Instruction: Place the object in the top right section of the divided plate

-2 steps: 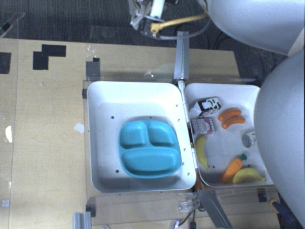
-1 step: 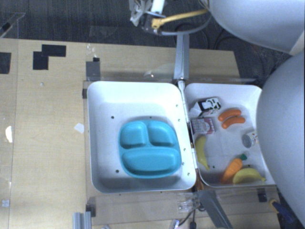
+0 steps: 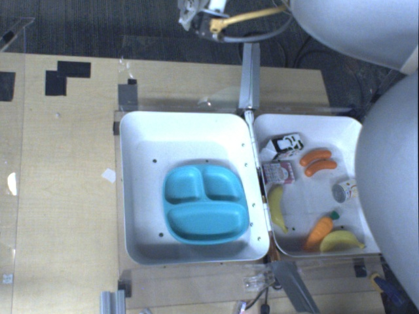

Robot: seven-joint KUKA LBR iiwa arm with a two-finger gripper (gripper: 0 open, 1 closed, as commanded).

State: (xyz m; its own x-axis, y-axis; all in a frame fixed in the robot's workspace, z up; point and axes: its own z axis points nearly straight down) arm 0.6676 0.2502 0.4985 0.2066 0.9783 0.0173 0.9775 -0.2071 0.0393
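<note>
The jaws [image 3: 191, 8] hang high at the far edge of the table [image 3: 65, 175], above and beyond both bins, and whether they are released or clenched cannot be told. Well below them, in the left bin [image 3: 137, 142], lies the blue divided plate [image 3: 206, 203] with its sections bare. Down and to the right of the jaws, the right bin [image 3: 347, 131] holds two sausages [image 3: 317, 162], a carrot [image 3: 319, 231], two bananas [image 3: 277, 207] and small packets [image 3: 287, 144].

You see the blue divided plate [image 3: 206, 203] lying flat in the left bin [image 3: 141, 149]. Its three sections hold nothing.
</note>
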